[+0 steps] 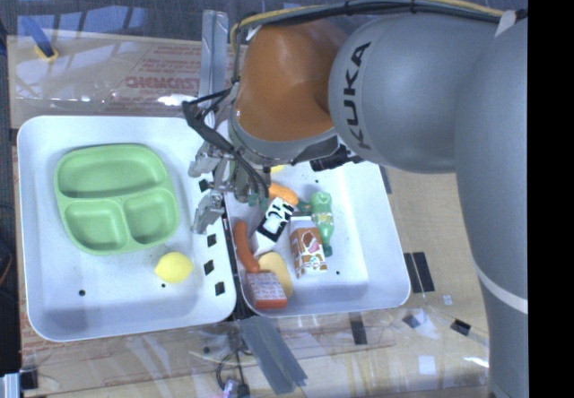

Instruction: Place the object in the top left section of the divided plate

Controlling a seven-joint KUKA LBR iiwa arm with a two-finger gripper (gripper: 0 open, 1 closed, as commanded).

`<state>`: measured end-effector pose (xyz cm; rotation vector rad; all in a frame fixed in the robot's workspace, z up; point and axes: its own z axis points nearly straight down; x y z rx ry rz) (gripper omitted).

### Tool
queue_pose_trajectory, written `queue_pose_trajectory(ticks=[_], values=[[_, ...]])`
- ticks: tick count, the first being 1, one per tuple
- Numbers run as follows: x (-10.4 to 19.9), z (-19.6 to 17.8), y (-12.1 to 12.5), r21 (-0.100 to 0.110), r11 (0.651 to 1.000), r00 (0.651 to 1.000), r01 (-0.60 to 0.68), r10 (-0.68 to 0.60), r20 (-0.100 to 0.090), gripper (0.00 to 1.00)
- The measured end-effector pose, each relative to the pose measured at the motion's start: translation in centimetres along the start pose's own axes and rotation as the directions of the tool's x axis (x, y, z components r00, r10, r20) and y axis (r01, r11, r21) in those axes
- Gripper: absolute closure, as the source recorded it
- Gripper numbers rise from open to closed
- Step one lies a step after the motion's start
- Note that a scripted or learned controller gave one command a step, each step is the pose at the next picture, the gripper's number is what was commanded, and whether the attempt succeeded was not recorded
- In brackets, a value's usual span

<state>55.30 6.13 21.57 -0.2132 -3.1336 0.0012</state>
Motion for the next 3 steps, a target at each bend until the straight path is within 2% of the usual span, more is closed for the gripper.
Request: queue_pose_trajectory(ticks=[1, 2, 3], values=[[-0.1, -1.1, 0.0, 0.0, 1.0, 1.0, 0.004, -0.004, 0.002, 1.0], [2.3, 0.2, 2.8, 0.0, 0.98, 0.98, 0.197, -0.197, 0.0, 1.0], [6.8, -13.0, 5.6, -0.001, 0.96, 0.96, 0.281, -0.281, 0.006, 1.0]])
